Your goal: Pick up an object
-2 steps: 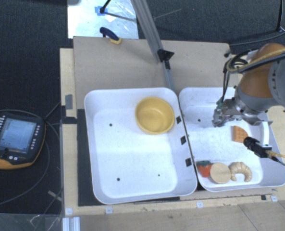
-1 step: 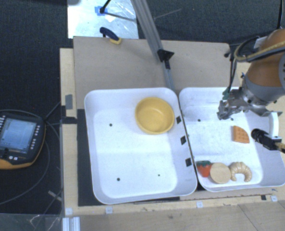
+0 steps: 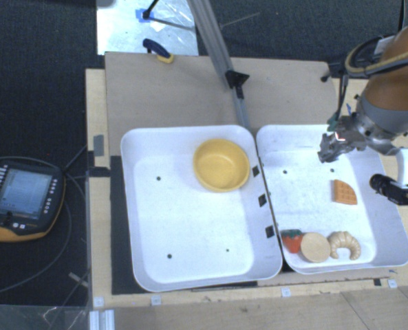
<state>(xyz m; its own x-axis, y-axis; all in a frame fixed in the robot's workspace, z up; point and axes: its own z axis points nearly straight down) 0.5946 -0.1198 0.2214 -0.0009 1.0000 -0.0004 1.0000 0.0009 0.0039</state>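
Note:
My gripper (image 3: 329, 148) hangs over the upper part of the right bin (image 3: 293, 184), reaching in from the right. Nothing shows between its fingers. Below it and a little to the right lies an orange waffle-like piece (image 3: 343, 192). Along the bin's near edge sit a red tomato-like item (image 3: 291, 240), a tan round disc (image 3: 314, 247) and a pale croissant (image 3: 345, 244). In the left bin (image 3: 183, 253) a yellow bowl (image 3: 221, 164) rests near the top right corner.
A grey pole (image 3: 217, 43) slants across the bench behind the bins. A pendant controller (image 3: 18, 199) lies on the floor at the left. A yellow and blue clamp (image 3: 157, 49) sits at the bench's far edge.

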